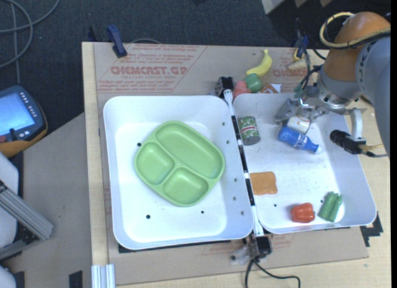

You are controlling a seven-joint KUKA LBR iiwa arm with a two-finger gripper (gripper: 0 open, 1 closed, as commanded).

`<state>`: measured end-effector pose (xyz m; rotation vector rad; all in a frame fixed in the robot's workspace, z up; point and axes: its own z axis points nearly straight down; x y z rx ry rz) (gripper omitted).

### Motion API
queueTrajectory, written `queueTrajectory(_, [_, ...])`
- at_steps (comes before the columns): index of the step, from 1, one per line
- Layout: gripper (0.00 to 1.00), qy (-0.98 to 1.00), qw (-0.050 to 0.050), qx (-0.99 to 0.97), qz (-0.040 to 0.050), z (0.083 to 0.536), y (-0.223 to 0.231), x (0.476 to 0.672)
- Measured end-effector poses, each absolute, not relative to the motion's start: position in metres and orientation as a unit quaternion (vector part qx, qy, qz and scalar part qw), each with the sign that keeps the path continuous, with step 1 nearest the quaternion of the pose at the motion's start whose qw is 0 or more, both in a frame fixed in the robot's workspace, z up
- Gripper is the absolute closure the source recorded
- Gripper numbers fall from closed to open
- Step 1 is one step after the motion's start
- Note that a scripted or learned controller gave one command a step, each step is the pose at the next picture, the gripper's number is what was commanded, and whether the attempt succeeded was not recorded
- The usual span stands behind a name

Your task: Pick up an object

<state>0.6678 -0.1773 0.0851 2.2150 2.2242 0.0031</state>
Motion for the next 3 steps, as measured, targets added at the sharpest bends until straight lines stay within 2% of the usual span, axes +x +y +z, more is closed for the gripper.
queueTrajectory(1, [1.00,0.708,0.004,0.706,0.0018,0.097,-0.179,0.669])
queueTrajectory(2, [1.00,0.709,-0.002,0.705,0.0001,0.153,-0.101,0.636])
queueTrajectory(3, [1.00,0.708,-0.003,0.706,-0.0012,0.186,-0.059,0.565])
